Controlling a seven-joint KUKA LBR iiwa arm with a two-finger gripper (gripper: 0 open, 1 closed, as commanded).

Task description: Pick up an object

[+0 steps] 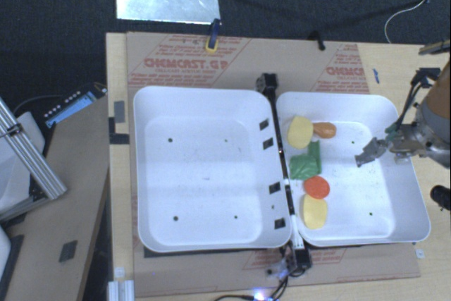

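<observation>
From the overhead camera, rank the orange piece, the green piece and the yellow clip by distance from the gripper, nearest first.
Gripper over the right bin:
1. Orange piece, right bin, far side.
2. Green piece, right bin, by the divider.
3. Yellow clip, on the cardboard beyond both bins.

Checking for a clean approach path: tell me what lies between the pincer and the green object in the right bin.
Bare white bin floor, as the camera view shows. The pincer is right of the green object.

Just one camera here, mounted up above the worktop, looking down at a slant from fairly far back, so both white bins fit in frame.
</observation>
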